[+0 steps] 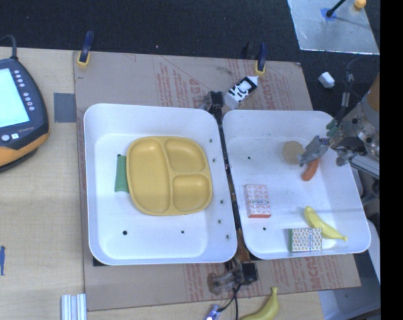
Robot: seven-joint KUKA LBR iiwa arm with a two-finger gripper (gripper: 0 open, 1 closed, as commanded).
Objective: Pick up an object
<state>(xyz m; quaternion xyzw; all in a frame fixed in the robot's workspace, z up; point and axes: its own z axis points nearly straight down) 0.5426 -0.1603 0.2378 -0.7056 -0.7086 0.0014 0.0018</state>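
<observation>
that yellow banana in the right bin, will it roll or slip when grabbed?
The banana is curved and lies flat on the right bin floor, so it would more likely pivot or spin than roll. Its skin looks smooth and glossy, so it may slip. It sits close against the small box, which could crowd a grasp.

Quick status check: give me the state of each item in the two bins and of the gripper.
Yellow divided plastic tray: flat, left bin.
Green flat piece: partly under the tray.
Small orange carrot-shaped object: right bin, at the gripper.
Yellow banana: lying loose.
Patterned small box: lying flat.
</observation>
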